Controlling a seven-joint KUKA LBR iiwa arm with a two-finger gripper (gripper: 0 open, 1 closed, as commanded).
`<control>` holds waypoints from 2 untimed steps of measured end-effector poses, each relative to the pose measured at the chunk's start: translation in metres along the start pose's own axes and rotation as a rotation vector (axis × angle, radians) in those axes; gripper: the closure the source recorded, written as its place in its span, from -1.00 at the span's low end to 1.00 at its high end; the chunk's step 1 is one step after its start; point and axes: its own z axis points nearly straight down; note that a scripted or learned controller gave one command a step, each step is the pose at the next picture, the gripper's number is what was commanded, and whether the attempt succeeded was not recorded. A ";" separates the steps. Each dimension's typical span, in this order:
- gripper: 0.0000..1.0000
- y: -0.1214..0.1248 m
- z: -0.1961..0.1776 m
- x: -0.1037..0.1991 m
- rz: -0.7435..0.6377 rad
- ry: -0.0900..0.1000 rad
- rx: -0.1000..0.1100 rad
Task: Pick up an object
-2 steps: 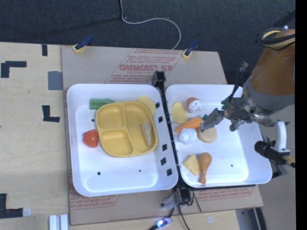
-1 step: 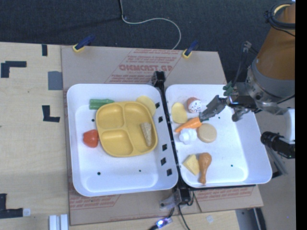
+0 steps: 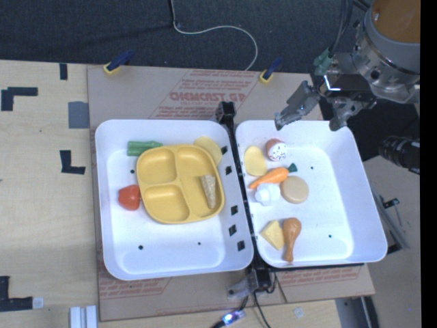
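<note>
End effector (image 3: 315, 115) open, empty, above right bin (image 3: 341, 183) far rim

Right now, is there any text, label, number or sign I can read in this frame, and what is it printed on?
Red print on the cardboard sheet under the two bins: it appears upside down and mirrored, too blurred to read with confidence.
Black angular marks on the bench top: shapes, not letters.
No print can be made out on the yellow tray, the toy foods or the gripper.
</note>
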 end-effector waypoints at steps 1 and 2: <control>-1.00 0.001 -0.031 0.088 -0.001 -0.001 0.014; 1.00 0.001 -0.039 0.083 0.007 -0.004 0.018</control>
